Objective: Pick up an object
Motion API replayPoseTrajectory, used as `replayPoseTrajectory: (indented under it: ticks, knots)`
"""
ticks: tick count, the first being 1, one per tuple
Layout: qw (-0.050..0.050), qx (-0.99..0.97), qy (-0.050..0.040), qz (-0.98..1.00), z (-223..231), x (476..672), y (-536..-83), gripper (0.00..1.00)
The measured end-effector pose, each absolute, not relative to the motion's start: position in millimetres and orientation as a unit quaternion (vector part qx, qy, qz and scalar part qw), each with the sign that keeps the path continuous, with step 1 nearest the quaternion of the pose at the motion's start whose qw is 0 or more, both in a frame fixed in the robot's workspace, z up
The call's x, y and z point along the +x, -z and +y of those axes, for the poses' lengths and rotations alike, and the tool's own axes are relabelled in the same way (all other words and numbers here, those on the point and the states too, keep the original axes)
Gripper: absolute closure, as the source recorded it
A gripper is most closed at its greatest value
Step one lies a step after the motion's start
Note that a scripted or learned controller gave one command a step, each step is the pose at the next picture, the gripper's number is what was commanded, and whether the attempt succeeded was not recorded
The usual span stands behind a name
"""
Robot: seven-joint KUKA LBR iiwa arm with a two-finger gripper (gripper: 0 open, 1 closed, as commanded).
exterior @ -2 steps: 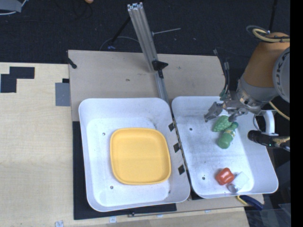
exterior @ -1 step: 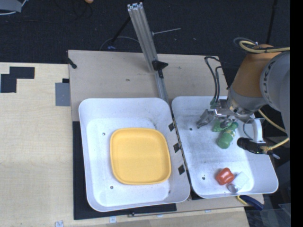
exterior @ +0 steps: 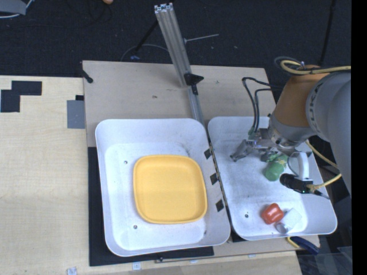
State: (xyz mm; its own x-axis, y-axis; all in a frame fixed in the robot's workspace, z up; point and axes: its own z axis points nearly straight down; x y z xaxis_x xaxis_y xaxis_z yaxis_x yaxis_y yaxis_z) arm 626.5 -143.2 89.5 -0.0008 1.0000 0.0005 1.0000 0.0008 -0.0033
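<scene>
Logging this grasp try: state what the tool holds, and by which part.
Cannot be told: the tool sits right over the small green rounded object in the right shallow white bin, but no grip shows.

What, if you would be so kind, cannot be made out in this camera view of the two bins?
- Gripper: fingers too small and dark to judge, the arm's wrist covering them from above.
- Green object: its upper part is hidden under the wrist, so its shape stays unclear.
- Small grey item beside the red object: too small to identify.
</scene>
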Motion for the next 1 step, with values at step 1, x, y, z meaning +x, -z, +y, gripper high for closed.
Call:
replayPoseTrajectory:
  ticks: [1]
  knots:
    - [0.0, -0.707, 0.0, -0.707, -144.2, 627.2, -101.5, 1.0]
